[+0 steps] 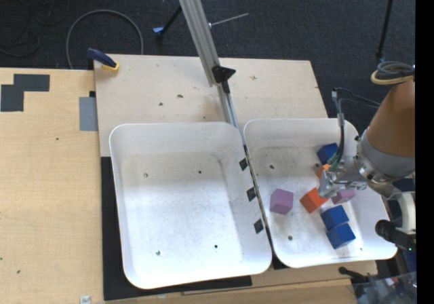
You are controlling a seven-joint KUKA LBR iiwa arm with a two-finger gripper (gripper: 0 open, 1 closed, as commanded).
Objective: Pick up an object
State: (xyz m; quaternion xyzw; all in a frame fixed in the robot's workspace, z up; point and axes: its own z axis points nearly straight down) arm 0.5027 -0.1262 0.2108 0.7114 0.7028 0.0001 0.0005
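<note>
Both bins, the left bin (183,201) and the right bin (298,160), look like smooth white plastic, faintly speckled with dark scuffs. The tabletop (47,180) is pale wood, matt, with visible grain. The slanting post (200,31) is ribbed, silvery metal. The purple cube (281,201), orange block (312,200) and blue blocks (337,225) look matt and smooth.

Robotics lab: plywood table (271,89) carrying two white bins (176,262), aluminium camera post (198,24), loose cables (102,31) on dark carpet beyond the table's far edge.
</note>
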